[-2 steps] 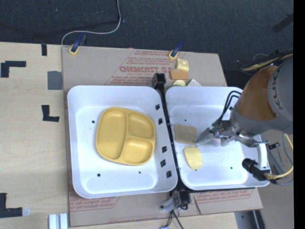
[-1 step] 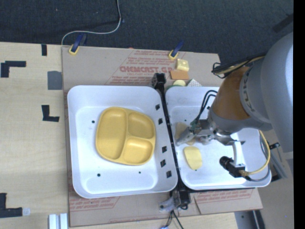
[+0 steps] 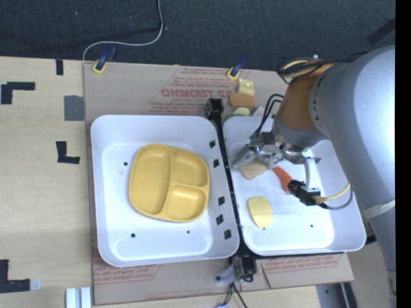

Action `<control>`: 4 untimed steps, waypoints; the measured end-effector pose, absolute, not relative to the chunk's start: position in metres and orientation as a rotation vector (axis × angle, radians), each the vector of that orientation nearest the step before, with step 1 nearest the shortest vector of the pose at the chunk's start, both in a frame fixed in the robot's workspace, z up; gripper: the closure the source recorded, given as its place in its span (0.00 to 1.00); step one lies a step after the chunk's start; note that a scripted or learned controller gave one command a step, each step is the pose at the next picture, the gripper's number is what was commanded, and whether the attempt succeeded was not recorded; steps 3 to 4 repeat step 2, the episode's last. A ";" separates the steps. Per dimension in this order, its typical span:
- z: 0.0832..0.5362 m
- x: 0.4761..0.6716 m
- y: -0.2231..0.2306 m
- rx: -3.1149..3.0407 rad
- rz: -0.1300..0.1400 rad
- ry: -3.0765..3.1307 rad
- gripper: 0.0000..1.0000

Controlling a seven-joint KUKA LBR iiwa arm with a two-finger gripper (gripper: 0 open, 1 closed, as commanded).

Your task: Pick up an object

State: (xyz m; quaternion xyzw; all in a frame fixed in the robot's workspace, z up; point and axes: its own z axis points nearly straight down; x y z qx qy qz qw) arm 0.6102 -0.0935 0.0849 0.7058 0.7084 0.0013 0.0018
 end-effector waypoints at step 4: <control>0.191 0.635 -0.052 2.210 0.012 2.224 1.00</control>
